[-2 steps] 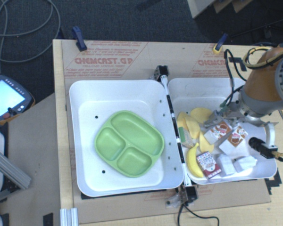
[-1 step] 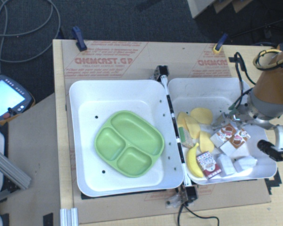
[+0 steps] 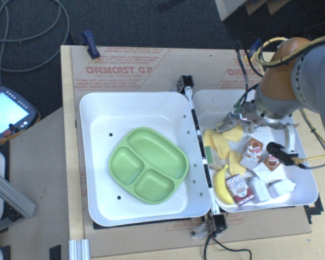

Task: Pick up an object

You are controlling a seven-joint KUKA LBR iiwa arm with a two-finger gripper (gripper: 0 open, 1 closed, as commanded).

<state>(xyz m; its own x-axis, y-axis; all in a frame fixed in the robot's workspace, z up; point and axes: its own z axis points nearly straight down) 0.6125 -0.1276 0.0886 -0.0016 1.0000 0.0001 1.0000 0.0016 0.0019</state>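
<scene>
My gripper [image 3: 234,122] hangs low over the back left part of the right bin [image 3: 216,99], just above a pale yellow piece [image 3: 234,135]. More yellow pieces [image 3: 219,145] lie beside it, and a banana [image 3: 222,185] curves along the bin's left wall. Red-and-white packets lie at the middle [image 3: 253,151] and at the front [image 3: 237,189] of the bin. White blocks [image 3: 261,190] rest near the front right. I see nothing lifted off the pile. The grey arm with its orange band [image 3: 281,80] covers the bin's back right.
The left bin [image 3: 97,112] holds a green divided plate [image 3: 148,164]. A black clamp [image 3: 186,82] sits at the back where the two bins meet. The bench's cardboard top [image 3: 130,64] lies bare behind the bins.
</scene>
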